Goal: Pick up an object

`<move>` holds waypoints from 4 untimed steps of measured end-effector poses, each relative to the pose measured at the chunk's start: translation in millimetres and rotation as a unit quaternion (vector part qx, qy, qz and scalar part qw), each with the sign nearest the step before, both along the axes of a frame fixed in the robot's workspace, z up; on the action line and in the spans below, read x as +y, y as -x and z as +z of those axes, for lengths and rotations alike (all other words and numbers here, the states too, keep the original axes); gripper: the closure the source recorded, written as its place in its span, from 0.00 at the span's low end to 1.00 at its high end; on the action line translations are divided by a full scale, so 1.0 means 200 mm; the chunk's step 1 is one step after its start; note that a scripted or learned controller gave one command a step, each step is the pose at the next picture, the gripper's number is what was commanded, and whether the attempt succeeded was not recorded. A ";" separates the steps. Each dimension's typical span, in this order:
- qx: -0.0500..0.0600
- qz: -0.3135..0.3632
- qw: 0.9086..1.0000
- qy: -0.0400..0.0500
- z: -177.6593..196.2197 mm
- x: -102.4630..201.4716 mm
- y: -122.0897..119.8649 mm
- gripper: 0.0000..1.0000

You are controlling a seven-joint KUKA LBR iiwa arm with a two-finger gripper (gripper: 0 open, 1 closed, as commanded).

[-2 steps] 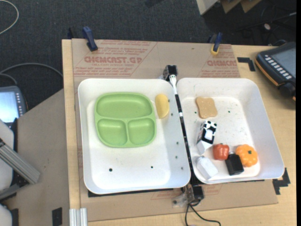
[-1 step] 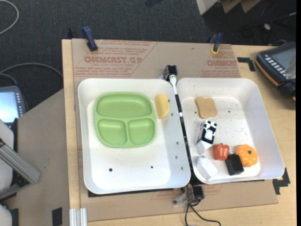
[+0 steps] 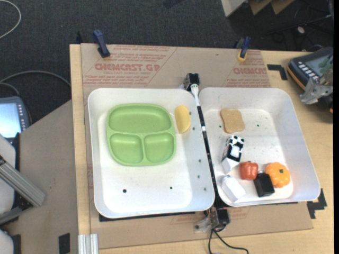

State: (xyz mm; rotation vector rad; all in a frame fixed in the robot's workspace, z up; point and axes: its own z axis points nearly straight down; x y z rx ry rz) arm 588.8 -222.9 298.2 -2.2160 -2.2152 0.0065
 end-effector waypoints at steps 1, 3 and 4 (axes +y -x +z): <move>-0.015 0.001 1.000 0.006 1.19 -0.01 -0.02 1.00; 0.000 0.000 1.000 0.000 0.16 0.00 0.06 1.00; 0.000 0.000 1.000 0.000 -0.20 0.00 -0.02 1.00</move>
